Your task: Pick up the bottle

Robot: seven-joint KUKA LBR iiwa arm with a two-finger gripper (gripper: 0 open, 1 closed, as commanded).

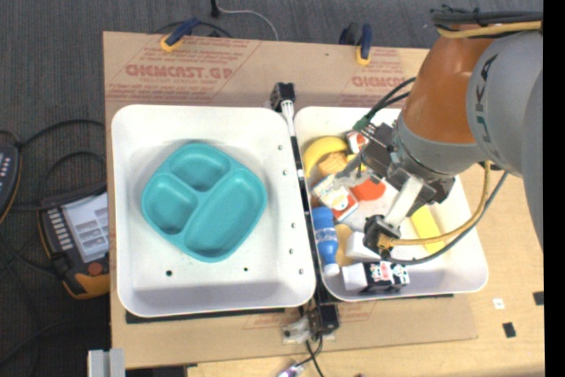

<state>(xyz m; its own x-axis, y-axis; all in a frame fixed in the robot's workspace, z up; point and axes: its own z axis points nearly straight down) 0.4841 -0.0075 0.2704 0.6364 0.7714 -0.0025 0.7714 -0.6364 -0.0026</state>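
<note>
At the near wall of the right bin (441, 285) a white object with a dark label (378, 275) lies on its side, the closest item in a crowded heap. Just beyond it, tight against the bin's left wall, is what looks to be the bottle (326, 236), blue at its far end and white at its near end, its long axis running near to far along that wall.

The gripper (364, 177) hangs over the middle of the heap, to the right of the bottle and a little farther back, so the target lies to its left and toward the near side. Judged from here, a pick calls for a shift that way, with the jaws set across the bottle's narrow width, not along it. The wall beside the bottle leaves little room on that side, which could spoil the grasp. Whether the gripper is open or closed cannot be told, since the wrist and the clutter mask its tip, and nothing can be seen held in it.

Around it lie a yellow block (425, 223), an orange piece (365, 190) and, farther back, a rounded yellow item (323, 154). Much of the right bin's far side is covered by the grey and orange arm (459, 93).

In the left bin (146, 282) a teal divided plate (205, 200) sits alone. Beyond both bins, two clamps (179, 35) (363, 49) grip the far edge of the brown board.
</note>
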